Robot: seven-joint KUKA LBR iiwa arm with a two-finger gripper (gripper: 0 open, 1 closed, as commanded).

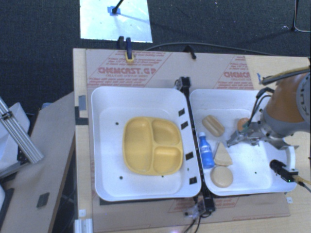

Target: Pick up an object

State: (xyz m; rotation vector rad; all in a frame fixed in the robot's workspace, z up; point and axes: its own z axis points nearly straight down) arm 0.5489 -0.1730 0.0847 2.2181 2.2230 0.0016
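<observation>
The right bin [252, 171] holds several items. A blue bottle with a white cap [206, 150] lies along its left wall. A tan bread-roll shape [213, 125] lies toward the back, a pale yellow wedge [222, 155] sits in the middle, and a round beige disc [221, 176] rests at the front. An orange object [242, 124] is partly hidden behind the wrist. My gripper [236, 139] hangs low in this bin, just right of the wedge and below the orange object. I see nothing held in it.
The left bin [112, 110] holds a yellow divided plate [153, 145]. A black-clipped divider [187, 130] separates the two bins. The grey and orange arm [289, 106] covers the right bin's back right corner. A black fitting [282, 170] sits at its right edge.
</observation>
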